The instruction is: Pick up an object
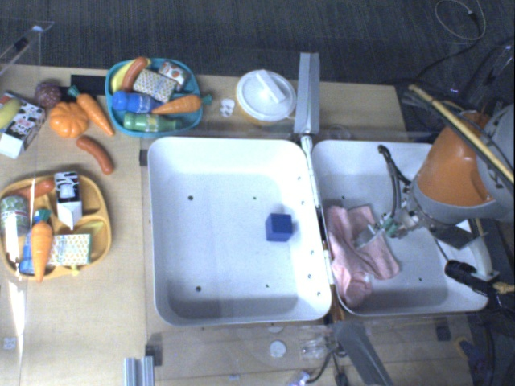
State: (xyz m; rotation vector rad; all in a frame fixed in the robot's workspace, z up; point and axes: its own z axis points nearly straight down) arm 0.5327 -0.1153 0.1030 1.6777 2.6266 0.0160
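Note:
A small blue cube (279, 227) lies near the middle right of the left bin (185, 296). A crumpled pink cloth (354, 252) rests against the left wall of the right bin (418, 296). My gripper (380, 232) is low over the cloth's right part, touching or just above it. The arm's orange band (451, 175) rises behind it to the right. The gripper's tip is small and dark against the cloth, and whether the cloth is caught in it cannot be made out.
Left of the bins lie toy foods: a blue bowl (193, 123) of vegetables, a yellow plate (100, 215) with cartons, a loose pumpkin (67, 119) and a sausage (96, 155). A white lidded cup (265, 95) stands behind the bins. Cables (475, 276) cross the right bin's right rim.

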